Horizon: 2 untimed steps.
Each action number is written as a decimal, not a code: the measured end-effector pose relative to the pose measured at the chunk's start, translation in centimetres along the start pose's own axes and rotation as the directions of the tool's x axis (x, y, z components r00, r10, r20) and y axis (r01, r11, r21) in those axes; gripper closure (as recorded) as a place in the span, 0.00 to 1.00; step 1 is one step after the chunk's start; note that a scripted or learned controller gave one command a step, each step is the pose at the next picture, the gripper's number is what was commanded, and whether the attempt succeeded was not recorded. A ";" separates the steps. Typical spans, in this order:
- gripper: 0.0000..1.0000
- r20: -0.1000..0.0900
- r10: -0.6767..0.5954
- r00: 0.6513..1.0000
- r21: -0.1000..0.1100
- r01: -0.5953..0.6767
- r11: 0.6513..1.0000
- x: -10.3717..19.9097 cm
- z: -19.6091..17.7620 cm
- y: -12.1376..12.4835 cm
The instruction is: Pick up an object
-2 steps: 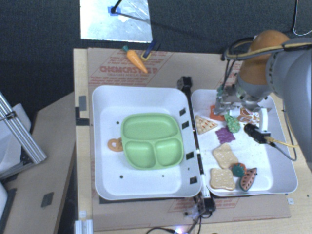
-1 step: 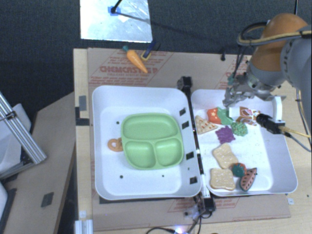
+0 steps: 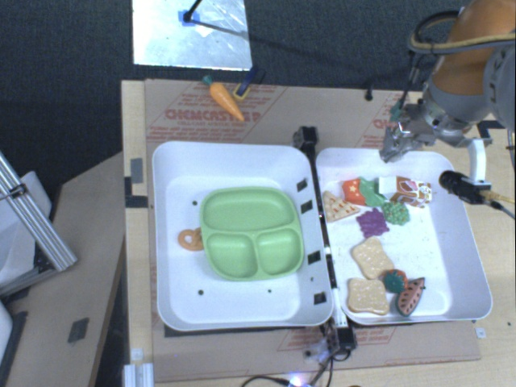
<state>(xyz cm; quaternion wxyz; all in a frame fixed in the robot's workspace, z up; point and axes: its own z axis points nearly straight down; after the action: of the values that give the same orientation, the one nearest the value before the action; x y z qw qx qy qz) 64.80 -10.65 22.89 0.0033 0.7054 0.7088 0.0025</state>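
Cardboard sheet (image 3: pixel 211 113) under both bins reads "CHEMCAST".

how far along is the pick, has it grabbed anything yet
Nothing looks picked. The tool sits above the far rim of the right bin, with no object seen in it. The toy food lies in that bin: bread slices, purple grapes, a waffle piece. The green divided plate and a pretzel lie in the left bin. Left: descend, grasp and lift.

A robotics lab: robot arm (image 3: pixel 472 47) over a bench (image 3: pixel 89 216) with two white bins (image 3: pixel 173 164) of toy food (image 3: pixel 372 256).
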 end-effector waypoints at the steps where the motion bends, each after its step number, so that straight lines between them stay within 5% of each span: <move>1: 1.00 -0.003 -0.005 1.000 0.005 0.005 1.000 5.3 1.0 1.2; 2: 1.00 -0.002 -0.004 1.000 0.005 0.004 1.000 9.4 -0.4 1.6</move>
<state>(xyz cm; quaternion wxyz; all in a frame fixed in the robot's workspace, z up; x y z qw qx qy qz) 66.31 -1.25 23.25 0.0007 0.7041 0.7101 0.0016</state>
